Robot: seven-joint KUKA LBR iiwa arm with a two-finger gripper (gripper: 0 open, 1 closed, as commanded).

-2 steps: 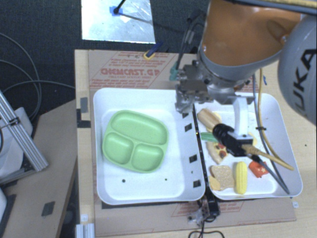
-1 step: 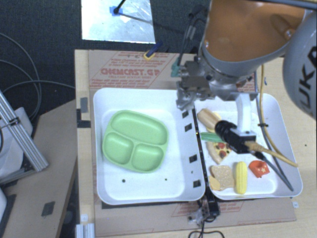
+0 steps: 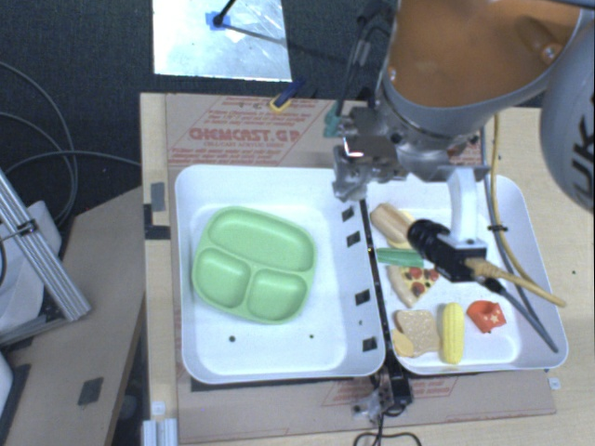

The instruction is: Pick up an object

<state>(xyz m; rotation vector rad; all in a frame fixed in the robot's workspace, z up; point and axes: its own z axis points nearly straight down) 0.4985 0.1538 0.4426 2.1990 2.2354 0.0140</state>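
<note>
The claw (image 3: 351,179), grip state unclear, hovers at the far left corner of the right bin (image 3: 530,240), likely targeting the bread roll (image 3: 389,219).

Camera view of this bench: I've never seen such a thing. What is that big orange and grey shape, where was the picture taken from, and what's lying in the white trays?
The orange and grey shape is a robot arm, reaching in from the right. The one camera is fixed above the bench and looks down at a slant. At the arm's end is its hand, the metal part that grasps. It hangs over the ridge where two shallow white bins meet, towards the far end. The left bin holds a green divided plate. The right bin holds toy food: a bread roll, a pizza slice, a slice of toast, a corn cob and a small red piece. I see nothing gripped in the hand.
</note>
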